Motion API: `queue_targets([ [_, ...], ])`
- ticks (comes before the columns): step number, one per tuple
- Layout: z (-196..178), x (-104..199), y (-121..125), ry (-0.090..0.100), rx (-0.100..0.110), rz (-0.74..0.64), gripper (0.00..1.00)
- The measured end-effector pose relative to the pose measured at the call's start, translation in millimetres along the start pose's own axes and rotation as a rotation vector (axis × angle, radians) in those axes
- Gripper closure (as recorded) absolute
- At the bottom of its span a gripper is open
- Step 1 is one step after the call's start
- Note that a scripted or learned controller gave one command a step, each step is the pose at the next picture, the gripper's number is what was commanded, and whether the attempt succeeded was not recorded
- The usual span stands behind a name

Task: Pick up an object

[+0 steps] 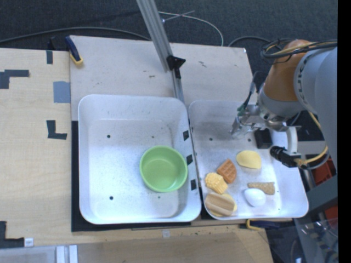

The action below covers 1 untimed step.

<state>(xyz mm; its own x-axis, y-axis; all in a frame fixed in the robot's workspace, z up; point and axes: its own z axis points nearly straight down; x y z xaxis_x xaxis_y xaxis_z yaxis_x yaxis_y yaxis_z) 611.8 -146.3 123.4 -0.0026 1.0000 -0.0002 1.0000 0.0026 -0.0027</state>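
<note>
Two shallow white plastic bins [90, 125] side by side on the pale wooden desk [33, 163], with a round green plastic bowl [163, 169] in the left one, toward its near right corner. Taking that bowl as the landmark: just right of it, over the divider, a cluster of small toy food pieces in the right bin. Yellow corn-like lump [215, 183] closest to the bowl, orange waffle-textured wedge [227, 170] just beyond that, tan hot-dog-bun shape [220, 204] nearer the front edge, smooth yellow lemon-ish piece [249, 159] further right, white egg-shaped piece [254, 196] and a small tan cracker-like bit [262, 187] further right again. Grey metal claw [240, 126] up and to the right of the bowl, over bare bin floor behind the food cluster, nothing visibly between its tips. Open or clenched? Honestly can't tell from this angle, too small and dark. Handling guess: all look like light, rigid plastic, nothing fragile. Egg and lemon piece probably slippery and rounded, likely to squirt out. Waffle wedge looks like the safest bet, flat sides and a textured surface, so pinch across its narrow width.
</note>
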Motion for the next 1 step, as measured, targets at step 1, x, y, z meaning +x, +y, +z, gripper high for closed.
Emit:
queue_targets([
  [1, -42.8, -1.4, 4.1, 0.0, -0.005, 0.001, 1.0],
])
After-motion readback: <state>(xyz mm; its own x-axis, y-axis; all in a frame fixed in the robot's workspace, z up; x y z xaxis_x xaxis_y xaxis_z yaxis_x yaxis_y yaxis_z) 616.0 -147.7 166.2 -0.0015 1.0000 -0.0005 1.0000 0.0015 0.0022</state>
